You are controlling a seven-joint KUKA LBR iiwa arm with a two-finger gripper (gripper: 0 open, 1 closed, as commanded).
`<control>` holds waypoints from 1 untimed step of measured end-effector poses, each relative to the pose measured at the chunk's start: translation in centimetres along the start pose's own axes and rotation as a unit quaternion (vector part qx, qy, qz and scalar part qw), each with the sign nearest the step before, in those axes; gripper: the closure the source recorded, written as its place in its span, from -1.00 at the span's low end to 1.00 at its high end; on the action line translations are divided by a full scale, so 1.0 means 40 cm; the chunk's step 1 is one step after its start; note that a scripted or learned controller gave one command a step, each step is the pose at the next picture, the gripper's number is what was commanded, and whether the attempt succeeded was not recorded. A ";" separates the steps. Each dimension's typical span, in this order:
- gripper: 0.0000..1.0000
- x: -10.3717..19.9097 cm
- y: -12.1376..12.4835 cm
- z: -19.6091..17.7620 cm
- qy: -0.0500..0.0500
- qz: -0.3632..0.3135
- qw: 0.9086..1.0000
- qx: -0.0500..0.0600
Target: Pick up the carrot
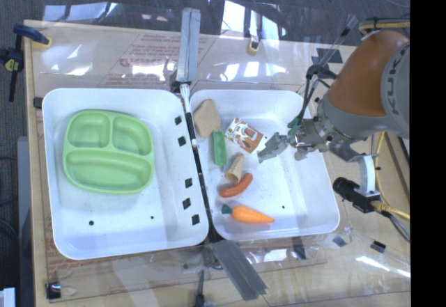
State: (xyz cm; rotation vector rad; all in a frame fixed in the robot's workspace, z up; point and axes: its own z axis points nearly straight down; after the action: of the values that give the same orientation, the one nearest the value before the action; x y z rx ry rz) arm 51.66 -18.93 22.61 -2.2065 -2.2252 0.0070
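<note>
Camera view: carrot point(251, 214) lies flat on the floor of the right bin point(317, 211), near the front edge, green stub pointing left toward the divider, orange tip pointing right. Nothing touches it. So the pick isn't done, and as far as I can judge the grasp hasn't begun.

The arm point(369, 83) reaches in from the right, with the gripper point(273, 147) over the middle of the right bin, well back from the carrot and a bit right of it. I can't tell whether the jaws are apart or together; from this slant they blur into one grey shape. Nothing visible between them.

Clutter in the same bin: a hot dog point(235, 187) just behind the carrot, an ice cream cone point(235, 168) touching or nearly touching it, a green stick-shaped piece point(219, 148), a slice of bread point(205, 118) against the back-left corner, and a small printed carton point(244, 135) just left of the gripper.

The left bin point(56, 229) holds a green divided plate point(108, 151), well apart from the action.

Left to do, by my read: move forward over the carrot, line up across its narrow width, descend, close, lift. The hot dog sits close enough behind to get nudged.
</note>
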 end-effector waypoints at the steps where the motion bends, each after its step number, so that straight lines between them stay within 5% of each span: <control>1: -1.00 0.089 -0.076 0.345 0.000 0.036 0.999 -0.001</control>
State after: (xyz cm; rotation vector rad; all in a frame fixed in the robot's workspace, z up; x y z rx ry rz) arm 48.49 -15.38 8.84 -2.2861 -2.1455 0.0038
